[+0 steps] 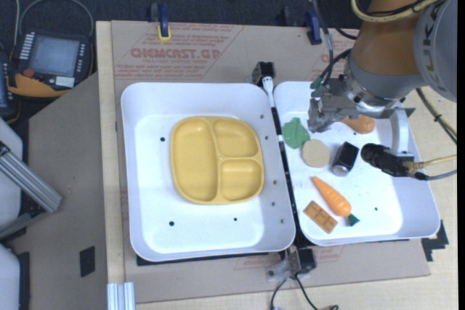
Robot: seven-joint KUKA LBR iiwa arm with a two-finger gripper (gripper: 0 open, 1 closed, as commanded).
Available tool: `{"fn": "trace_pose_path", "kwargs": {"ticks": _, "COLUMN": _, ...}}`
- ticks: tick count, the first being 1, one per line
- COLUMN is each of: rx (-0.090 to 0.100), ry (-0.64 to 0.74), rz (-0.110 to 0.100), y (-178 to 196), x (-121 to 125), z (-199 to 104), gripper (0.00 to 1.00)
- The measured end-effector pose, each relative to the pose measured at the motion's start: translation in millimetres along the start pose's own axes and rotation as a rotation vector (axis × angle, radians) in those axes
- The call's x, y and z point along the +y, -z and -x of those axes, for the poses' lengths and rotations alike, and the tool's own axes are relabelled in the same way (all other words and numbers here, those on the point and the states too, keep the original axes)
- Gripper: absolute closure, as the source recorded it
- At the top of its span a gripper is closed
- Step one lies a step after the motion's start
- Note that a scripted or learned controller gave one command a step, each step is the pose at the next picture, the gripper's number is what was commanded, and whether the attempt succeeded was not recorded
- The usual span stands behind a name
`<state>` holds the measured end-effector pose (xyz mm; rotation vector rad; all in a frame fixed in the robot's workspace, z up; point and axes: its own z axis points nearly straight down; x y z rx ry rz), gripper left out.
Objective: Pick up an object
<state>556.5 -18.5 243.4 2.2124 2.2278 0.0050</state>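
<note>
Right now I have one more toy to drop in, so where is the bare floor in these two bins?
Left bin: a wide bare strip in front of the yellow plate, narrower ones at its sides. Right bin: a bare patch between the carrot and the outer rim. Crowded: around the gripper, with the green piece and beige disc close together.

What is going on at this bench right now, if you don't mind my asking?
The robot arm reaches in with its gripper over the far end of the right bin, close to a green piece and a round beige disc. A toy carrot and a brown cracker lie nearer the camera. The left bin holds a yellow divided plate.
</note>
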Motion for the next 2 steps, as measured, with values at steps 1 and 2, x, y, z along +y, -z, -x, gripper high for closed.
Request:
{"fn": "trace_pose_path", "kwargs": {"ticks": 1, "rx": 0.0, "ry": -0.001, "rz": -0.001, "y": -14, "x": 25, "z": -53, "gripper": 1.0}}
{"fn": "trace_pose_path", "kwargs": {"ticks": 2, "rx": 0.001, "ry": -0.001, "rz": -0.001, "y": -11, "x": 36, "z": -106, "gripper": 1.0}}
